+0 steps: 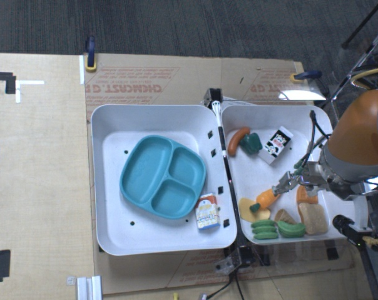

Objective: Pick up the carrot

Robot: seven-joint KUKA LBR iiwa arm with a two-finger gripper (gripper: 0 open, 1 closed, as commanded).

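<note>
Grey arm with an orange band reaches into the right white bin (320, 114); its two-finger gripper (284, 186) is spread and holds nothing. Just to its lower left lies the small orange carrot (266, 199), its long axis slanting toward the fingertips.

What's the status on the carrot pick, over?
Gripper low in right bin, right beside carrot; grasp not confirmed. Carrot on bin floor, crowded by yellow piece and bread.
</note>
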